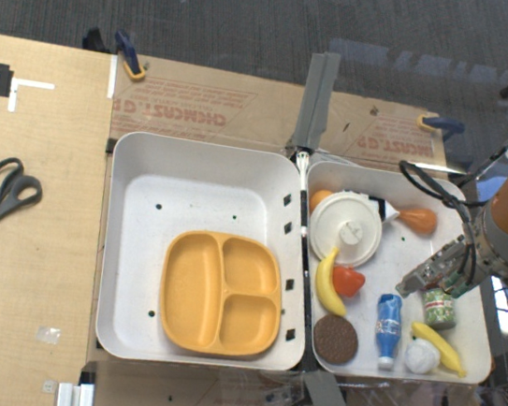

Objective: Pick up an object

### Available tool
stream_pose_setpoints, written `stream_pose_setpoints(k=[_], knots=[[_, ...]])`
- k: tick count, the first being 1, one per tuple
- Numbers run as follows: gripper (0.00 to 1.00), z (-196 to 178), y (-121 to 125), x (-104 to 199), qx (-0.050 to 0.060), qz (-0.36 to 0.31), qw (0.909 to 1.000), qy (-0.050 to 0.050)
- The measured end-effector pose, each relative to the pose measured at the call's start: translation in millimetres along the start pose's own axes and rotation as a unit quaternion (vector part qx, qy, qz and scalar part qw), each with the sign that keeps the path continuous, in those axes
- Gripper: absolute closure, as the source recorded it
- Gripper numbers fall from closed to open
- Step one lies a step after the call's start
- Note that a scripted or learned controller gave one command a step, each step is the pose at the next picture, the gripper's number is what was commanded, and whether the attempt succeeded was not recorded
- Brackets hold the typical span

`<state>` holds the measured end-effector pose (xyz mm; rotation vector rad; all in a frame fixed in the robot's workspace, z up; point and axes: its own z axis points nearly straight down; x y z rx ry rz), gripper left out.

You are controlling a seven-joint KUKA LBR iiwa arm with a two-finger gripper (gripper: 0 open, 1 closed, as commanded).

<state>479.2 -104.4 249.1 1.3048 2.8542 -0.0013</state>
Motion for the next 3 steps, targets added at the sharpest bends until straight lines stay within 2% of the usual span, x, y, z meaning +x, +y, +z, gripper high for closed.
stream_pose_setpoints(k=[1, 2, 3], knots=[[1.0, 157, 3, 5, 0.0, -0.081, 0.9967, 0.001], [1.0, 23, 25, -43, 0.0, -0.123, 0.9925, 0.001], [1.0, 127, -24, -90, 0.0, -0.195, 0.9808, 0.001]])
